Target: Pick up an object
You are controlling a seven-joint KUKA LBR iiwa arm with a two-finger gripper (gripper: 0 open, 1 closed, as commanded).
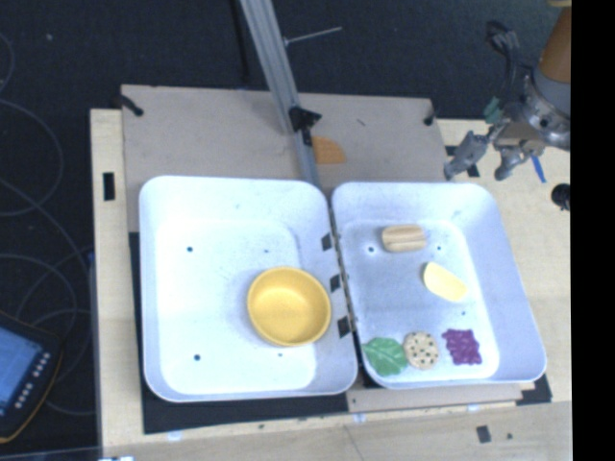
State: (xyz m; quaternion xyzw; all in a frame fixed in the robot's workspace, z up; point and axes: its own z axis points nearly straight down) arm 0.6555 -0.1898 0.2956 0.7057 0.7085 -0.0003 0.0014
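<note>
Five small toy foods lie in the right white bin point(500, 257), and the tan bread-roll-shaped piece point(404, 238) near its far end looks light, stiff, best pinched across its short sides. Pincer point(490, 158) hovers off the bin's far right corner, fingers apart, holding nothing.

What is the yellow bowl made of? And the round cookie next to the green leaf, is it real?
The yellow bowl looks like plastic: one even color, smooth, with a soft shine. The cookie is probably a plastic or rubber toy, pale with dark spots and a neat round edge. It is too small to tell for sure.
</note>
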